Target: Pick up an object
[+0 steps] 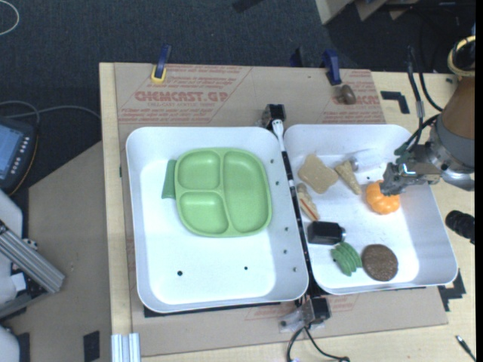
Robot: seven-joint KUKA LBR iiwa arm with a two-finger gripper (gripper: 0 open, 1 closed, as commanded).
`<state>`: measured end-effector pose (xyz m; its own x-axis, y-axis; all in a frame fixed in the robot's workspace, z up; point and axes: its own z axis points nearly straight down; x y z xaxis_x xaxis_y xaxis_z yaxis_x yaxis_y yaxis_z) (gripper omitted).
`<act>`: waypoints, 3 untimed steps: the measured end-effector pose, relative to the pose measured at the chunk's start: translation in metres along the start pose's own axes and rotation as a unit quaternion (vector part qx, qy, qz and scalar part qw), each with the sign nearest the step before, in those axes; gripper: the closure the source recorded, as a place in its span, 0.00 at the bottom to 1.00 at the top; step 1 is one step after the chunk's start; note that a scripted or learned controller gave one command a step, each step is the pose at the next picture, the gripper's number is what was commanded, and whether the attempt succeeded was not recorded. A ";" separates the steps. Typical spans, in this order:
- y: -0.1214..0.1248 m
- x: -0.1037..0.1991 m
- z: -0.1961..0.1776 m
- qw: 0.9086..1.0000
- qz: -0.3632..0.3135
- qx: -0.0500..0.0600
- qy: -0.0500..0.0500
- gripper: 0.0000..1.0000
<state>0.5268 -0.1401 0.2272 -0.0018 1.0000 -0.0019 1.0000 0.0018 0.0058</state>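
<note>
The gripper (394,181) hangs over the right bin (423,266), right at the upper edge of an orange toy (383,200). It touches or nearly touches that orange piece. Also in the right bin lie a tan block (318,175), a small tan wedge (348,174), a black block (325,233), a green ridged piece (346,257) and a brown round disc (379,262).
The left bin (151,225) holds a green three-compartment plate (223,191). The two bins meet at a divider strip (293,202). Blue clamps (331,65) and a yellow one (159,72) grip the cardboard board at the back. Cables hang at the right.
</note>
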 end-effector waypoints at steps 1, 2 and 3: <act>-0.004 0.056 0.011 1.000 -0.002 0.004 0.002 1.00; -0.002 0.101 0.008 1.000 -0.002 0.004 0.002 1.00; -0.013 0.122 0.006 1.000 0.000 0.004 0.002 1.00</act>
<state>0.5138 -0.0187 0.2204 -0.0027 1.0000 0.0019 1.0000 0.0027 -0.0030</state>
